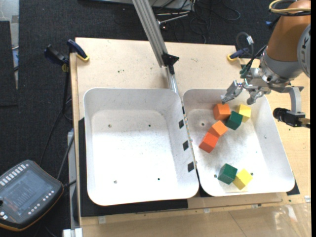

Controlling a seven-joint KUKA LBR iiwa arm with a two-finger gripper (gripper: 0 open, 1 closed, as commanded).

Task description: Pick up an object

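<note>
Gripper [242, 94] is hovering w/ fingers apart, nothing btw them, over far end of right bin [276, 147]. Orange block [221, 110] is lying just below it, touching green block [234, 120].

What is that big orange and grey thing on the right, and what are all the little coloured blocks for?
That is a robot arm. The picture is taken by one camera up above the bench, looking down at a slant. At the arm's end is its gripper, a metal hand with two fingers. Its jaws are spread apart and hold nothing; they hang over the far end of the right bin.

Two white bins sit side by side on the wooden bench. The right bin holds small blocks: three orange blocks, two green blocks and two yellow blocks. The left bin sits beside it.

The robot's job is to pick up one block.
</note>
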